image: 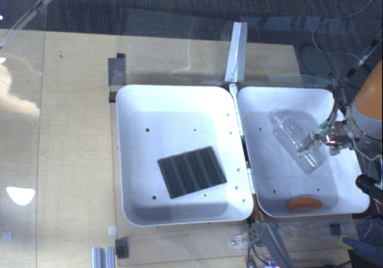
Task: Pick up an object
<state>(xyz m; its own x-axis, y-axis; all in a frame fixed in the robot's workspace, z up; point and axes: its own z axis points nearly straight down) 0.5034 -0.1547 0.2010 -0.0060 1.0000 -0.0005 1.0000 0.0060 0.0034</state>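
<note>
Two bins: white ones side by side on the tabletop [66, 141], left bin [128, 141] and right bin [263, 96].
Left bin stuff: one dark ribbed mat [191, 171], lying flat and a bit skewed.
Right bin stuff: two things, a clear plastic bottle [293, 135] mid-bin and an orange sausage-shaped thing [304, 204] by the near wall.
Claw: claw [320, 141] right at the bottle's lower end, honestly can't tell how it's set or whether it's got a grip.

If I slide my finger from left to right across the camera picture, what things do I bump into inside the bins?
Dark ridged mat in the left bin → clear plastic bottle in the right bin → the claw at the bottle's right end. The orange sausage-shaped thing overlaps the bottle sideways, so it is left out.
</note>
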